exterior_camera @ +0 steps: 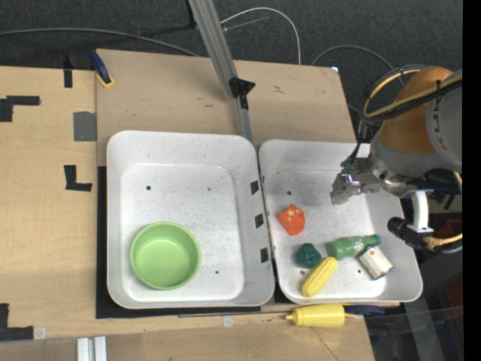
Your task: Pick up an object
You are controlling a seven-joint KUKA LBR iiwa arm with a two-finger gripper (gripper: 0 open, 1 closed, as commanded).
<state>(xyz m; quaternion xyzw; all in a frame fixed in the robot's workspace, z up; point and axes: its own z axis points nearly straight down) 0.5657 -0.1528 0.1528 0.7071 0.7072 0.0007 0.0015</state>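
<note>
My gripper (pixel 344 189) hangs over the right bin (pixel 301 160), near its right side, with the arm coming in from the right. Below and left of it lies a small red-orange object (pixel 292 219). Nearer the bin's front sit a dark green lump (pixel 307 256), a yellow corn cob (pixel 319 275), a green bottle (pixel 352 246) and a small white block (pixel 375 262). Nothing shows between the fingers. The left bin (pixel 180 156) holds a light green bowl (pixel 164 255) at its front left.
A yellow bottle-like object (pixel 321 316) lies on the bench just outside the right bin's front edge. A grey pole (pixel 218 43) slants down to the gap between the bins. Cables loop behind the bench.
</note>
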